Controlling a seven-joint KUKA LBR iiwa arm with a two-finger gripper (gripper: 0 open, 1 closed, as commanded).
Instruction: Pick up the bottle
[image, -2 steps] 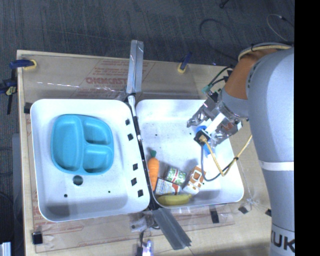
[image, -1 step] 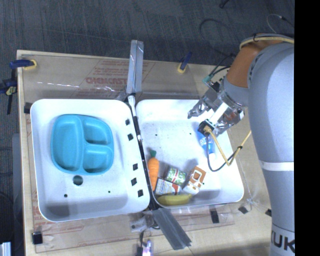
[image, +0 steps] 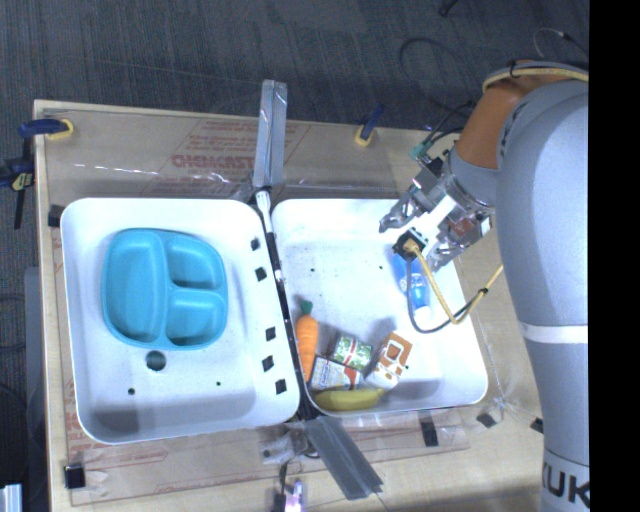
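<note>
Blue bottle (image: 416, 285) with pale label; lying flat near the right bin's (image: 330, 225) right wall.

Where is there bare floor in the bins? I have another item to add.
Free: the right white bin's upper-left floor, above the orange carrot; the left white bin's front strip below the blue divided tray. Crowded: the right bin's front, with banana and cartons.
</note>
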